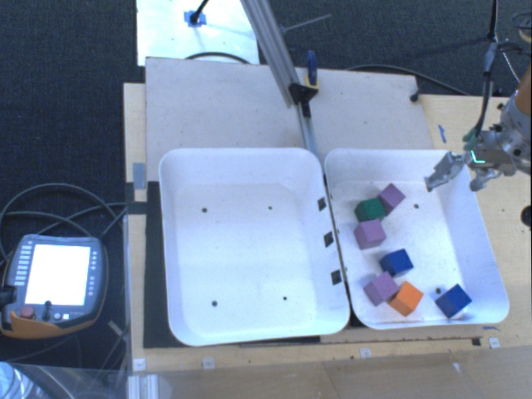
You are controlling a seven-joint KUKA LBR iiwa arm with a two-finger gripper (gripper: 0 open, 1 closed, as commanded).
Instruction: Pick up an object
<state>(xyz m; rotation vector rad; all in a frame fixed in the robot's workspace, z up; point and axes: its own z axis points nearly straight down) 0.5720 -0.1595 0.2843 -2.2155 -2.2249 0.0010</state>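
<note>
The right bin (465, 223) holds several small blocks. A purple block (391, 196) and a green block (370, 209) lie near its middle, with a second purple block (369, 233) just below them. Further forward are a blue block (396, 262), a third purple block (381, 288), an orange block (406, 298) and another blue block (453, 300). My gripper (455, 179) hovers over the bin's far right part, to the right of the purple and green blocks. Its fingers are spread open with nothing between them.
The left bin (179, 223) stands beside the right one, with a shared wall between them. A slanted metal pole (270, 40) crosses the back of the bench. A teach pendant (54, 285) lies on the floor at the left.
</note>
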